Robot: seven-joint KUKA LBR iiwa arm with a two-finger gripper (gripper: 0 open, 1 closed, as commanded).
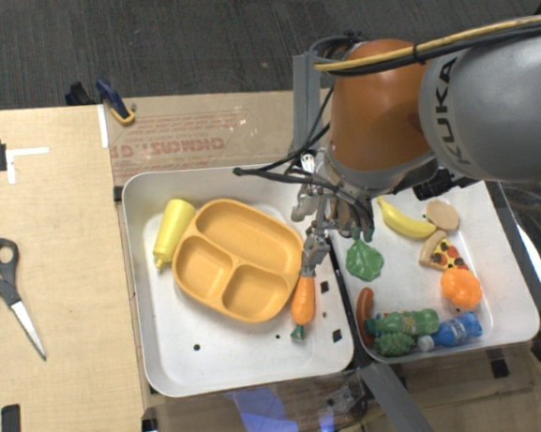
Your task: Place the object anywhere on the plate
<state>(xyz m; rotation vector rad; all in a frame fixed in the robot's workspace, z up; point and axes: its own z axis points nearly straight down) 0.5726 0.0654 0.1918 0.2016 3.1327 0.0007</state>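
An orange carrot [302, 297] with a green tip pointing toward the front lies at the right rim of the yellow three-compartment plate [232, 261] in the left bin [170, 360]. It overlaps the plate's edge slightly. My gripper [313, 250] hangs directly above the carrot's upper end, close to or touching it. The wrist and cables hide the contact, so a hold cannot be confirmed.
A yellow bottle-shaped toy [171, 230] leans at the plate's left edge. The right bin holds a banana [404, 219], a green leafy piece [364, 260], a pizza slice [440, 255], an orange [460, 288] and several other toy foods. Scissors [3, 281] lie on the bench at left.
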